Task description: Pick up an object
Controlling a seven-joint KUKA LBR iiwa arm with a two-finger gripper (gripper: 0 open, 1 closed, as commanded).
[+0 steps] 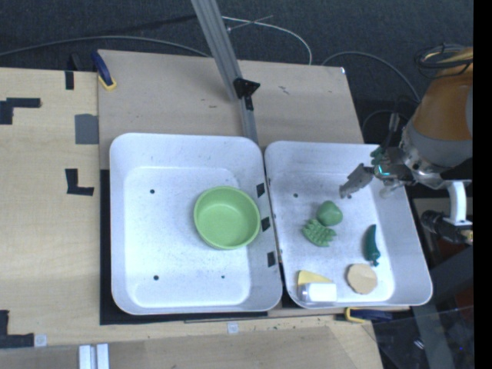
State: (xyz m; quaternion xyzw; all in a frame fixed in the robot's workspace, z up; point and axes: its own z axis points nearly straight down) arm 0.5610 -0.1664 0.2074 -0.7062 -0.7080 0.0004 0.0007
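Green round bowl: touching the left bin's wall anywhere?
Apart. The camera view shows the green round bowl on the left white bin floor, with white floor visible all round its rim.

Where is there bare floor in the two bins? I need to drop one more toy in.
Most room: the left bin, all around the green bowl, widest on its left. In the right bin, the far strip behind the gripper is bare. Its near half is crowded: green toys, dark pepper, cheese wedge, tan disc.

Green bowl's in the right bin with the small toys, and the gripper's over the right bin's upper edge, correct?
Not quite. In the camera view the green bowl sits in the left bin, apart from the small toys. The gripper is indeed over the right bin's upper part.
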